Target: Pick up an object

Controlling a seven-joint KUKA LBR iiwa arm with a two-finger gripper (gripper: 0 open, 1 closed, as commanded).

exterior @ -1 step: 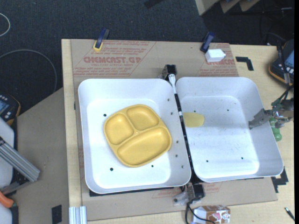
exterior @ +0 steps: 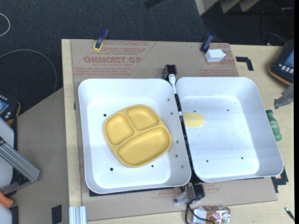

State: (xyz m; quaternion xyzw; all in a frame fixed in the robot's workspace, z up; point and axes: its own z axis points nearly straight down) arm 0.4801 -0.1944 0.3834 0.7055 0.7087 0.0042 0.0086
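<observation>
Lying in left bin (exterior: 88, 125): yellow plate (exterior: 137, 135), well apart from end effector (exterior: 286, 98).

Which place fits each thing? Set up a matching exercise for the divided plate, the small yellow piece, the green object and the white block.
Things:
1. yellow divided plate
2. small yellow piece
3. green object
4. white block

Places:
A. on the board behind the right bin
B. left bin
C. right bin, near its left wall
D. outside the right bin's right rim

Pairs: 1-B, 2-C, 3-D, 4-A
</observation>
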